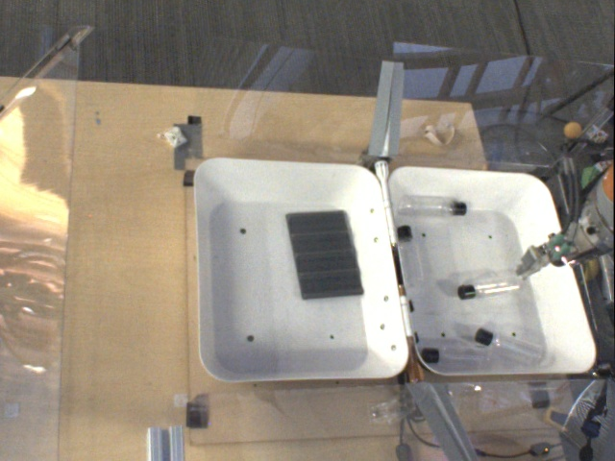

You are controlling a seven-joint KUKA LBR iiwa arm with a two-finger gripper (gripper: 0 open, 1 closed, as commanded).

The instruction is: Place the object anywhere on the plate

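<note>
Camera view: gripper (534, 259) sits low at the right bin's (567, 200) edge beside a clear tube (488, 289), jaws' state unreadable, likely lining up a pick; dark plate (325, 254) waits bare in the left bin (221, 257).

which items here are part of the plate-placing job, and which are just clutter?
Job:
- dark grey ribbed rectangular plate, left white bin
- clear plastic tubes with black caps, right white bin
- gripper

Lying about:
- crumpled white scrap on the wooden bench
- small black blocks at the bench corners
</note>
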